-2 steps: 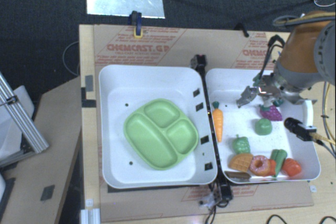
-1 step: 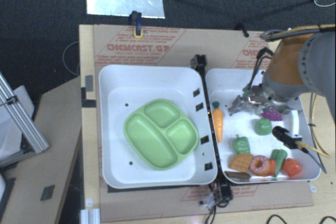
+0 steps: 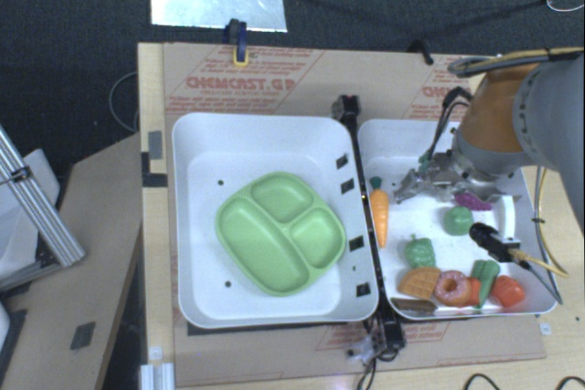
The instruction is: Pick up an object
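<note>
Under both bins, the brown board (image 3: 265, 79) reads "CHEMCAST GP" in red. Inside the left bin (image 3: 196, 224) lies a green divided plate (image 3: 279, 233). Over the right bin (image 3: 395, 143) the gripper (image 3: 430, 183) hovers, finger state unclear, among a carrot (image 3: 379, 216), green ball (image 3: 458, 219), doughnut (image 3: 452, 287) and tomato (image 3: 509, 291).

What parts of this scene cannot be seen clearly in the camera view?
- Gripper: too small and blurred in the camera view to judge its fingers.
- Purple toy: partly hidden under the arm's wrist.
- Flat brown piece at the right bin's front wall: too small to identify.
- Arm: cut off by the right edge.
</note>
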Action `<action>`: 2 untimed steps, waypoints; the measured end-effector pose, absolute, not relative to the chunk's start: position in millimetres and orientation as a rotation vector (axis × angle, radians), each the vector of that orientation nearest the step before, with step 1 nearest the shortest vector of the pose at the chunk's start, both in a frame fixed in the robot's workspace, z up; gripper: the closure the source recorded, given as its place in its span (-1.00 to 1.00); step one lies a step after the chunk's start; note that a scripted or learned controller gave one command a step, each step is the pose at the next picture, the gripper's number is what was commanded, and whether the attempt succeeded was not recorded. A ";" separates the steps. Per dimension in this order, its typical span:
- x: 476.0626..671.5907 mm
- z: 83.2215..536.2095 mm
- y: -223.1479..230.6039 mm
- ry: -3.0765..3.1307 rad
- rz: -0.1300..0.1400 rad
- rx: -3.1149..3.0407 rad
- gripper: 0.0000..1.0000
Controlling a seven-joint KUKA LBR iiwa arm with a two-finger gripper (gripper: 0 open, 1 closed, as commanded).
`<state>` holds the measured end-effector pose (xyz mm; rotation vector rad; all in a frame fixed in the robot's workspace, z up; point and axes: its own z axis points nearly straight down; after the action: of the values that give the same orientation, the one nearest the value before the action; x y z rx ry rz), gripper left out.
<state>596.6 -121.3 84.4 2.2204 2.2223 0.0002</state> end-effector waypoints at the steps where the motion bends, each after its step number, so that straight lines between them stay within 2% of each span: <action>1: 597.4 95.6 -121.4 2.221 0.003 2.219 1.00; 2: 606.0 154.0 -128.4 2.221 0.006 2.214 1.00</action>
<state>606.0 -128.4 154.0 2.2138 2.2208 0.0059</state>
